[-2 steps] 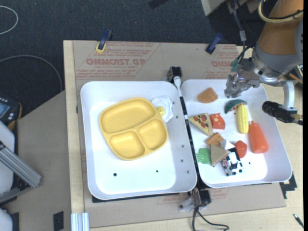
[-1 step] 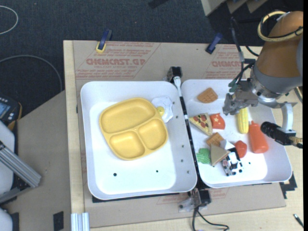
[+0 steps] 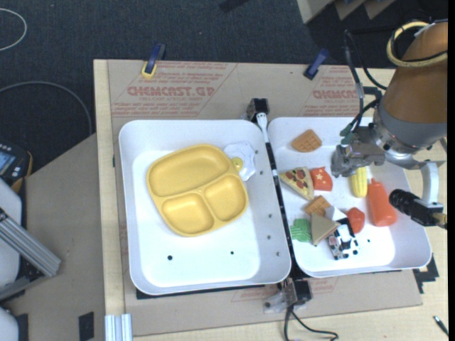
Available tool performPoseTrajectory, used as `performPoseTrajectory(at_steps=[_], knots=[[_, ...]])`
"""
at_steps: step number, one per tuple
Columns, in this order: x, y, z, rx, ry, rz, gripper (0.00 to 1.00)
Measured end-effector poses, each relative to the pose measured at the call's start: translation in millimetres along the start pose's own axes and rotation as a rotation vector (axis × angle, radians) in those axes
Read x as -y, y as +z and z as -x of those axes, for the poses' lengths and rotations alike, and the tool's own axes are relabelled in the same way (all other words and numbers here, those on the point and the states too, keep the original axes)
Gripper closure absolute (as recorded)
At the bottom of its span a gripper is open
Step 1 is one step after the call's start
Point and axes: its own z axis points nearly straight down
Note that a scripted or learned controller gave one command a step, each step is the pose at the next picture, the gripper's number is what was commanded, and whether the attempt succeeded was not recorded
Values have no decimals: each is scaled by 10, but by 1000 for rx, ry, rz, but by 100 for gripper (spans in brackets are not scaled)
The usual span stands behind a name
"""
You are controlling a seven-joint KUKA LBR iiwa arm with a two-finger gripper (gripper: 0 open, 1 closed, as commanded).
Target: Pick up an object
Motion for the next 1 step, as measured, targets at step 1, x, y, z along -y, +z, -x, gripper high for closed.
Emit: performPoseTrajectory(at_steps=[1], knots=[[-122,125,2,2,-1,2,100]])
